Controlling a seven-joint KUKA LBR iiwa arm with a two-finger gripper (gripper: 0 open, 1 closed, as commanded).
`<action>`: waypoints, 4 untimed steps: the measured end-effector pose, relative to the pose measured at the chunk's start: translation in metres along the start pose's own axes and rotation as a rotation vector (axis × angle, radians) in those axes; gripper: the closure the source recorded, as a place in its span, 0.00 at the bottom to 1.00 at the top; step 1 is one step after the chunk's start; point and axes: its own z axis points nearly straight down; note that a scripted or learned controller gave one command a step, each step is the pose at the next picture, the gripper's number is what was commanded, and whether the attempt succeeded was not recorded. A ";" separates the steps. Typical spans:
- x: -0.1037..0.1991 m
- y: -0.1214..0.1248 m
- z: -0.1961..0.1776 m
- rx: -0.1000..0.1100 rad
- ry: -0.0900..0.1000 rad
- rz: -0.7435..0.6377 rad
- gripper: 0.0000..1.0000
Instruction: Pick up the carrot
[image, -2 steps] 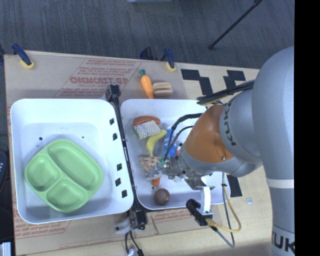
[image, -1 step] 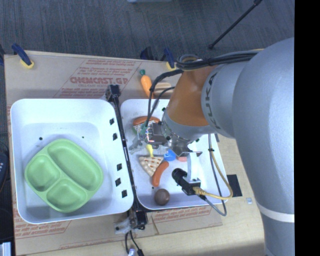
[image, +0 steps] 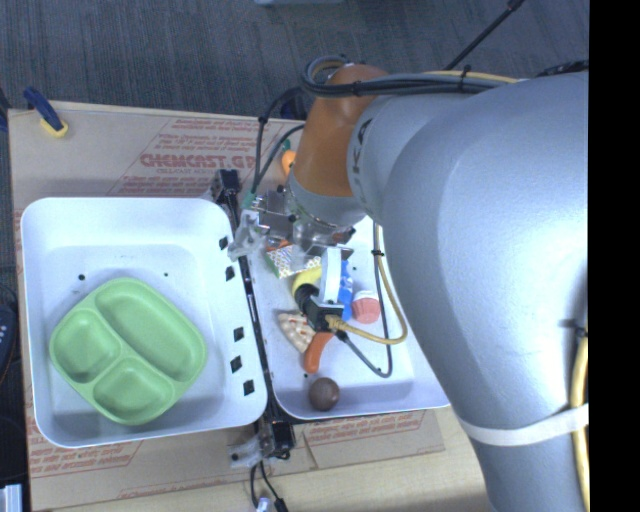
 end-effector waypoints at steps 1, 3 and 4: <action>-0.071 0.081 -0.105 -0.004 -0.001 -0.043 0.00; -0.095 0.089 0.090 -0.006 0.004 0.509 0.00; -0.059 0.071 -0.001 0.000 0.001 0.767 0.00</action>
